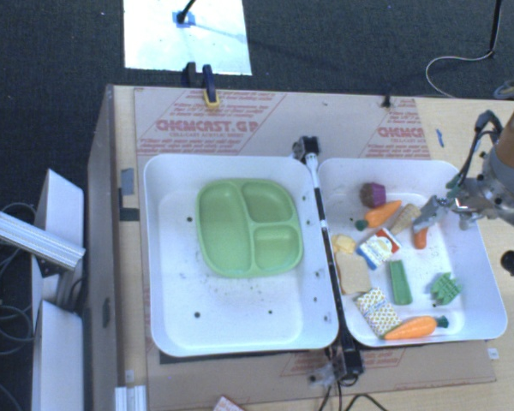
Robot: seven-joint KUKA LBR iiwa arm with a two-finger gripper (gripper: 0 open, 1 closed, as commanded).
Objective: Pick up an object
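The right bin (488, 291) holds several toy foods: a purple piece (373, 193), a carrot (383, 213), a beige slice (403, 218), a white, red and blue packet (378, 250), a green stick (399, 282), a green leafy piece (445, 288), a checked packet (377, 312) and a second carrot (415, 327). My gripper (432, 212) hangs over the bin's upper right part, next to the beige slice. A small orange piece (421, 237) lies just below it; whether it is gripped is unclear.
A green divided plate (248, 227) lies in the left bin (176, 306). A yellow bit (345, 245) and a tan toast slice (354, 274) sit near the dividing rim (323, 238). The arm (505, 174) comes in over the right edge.
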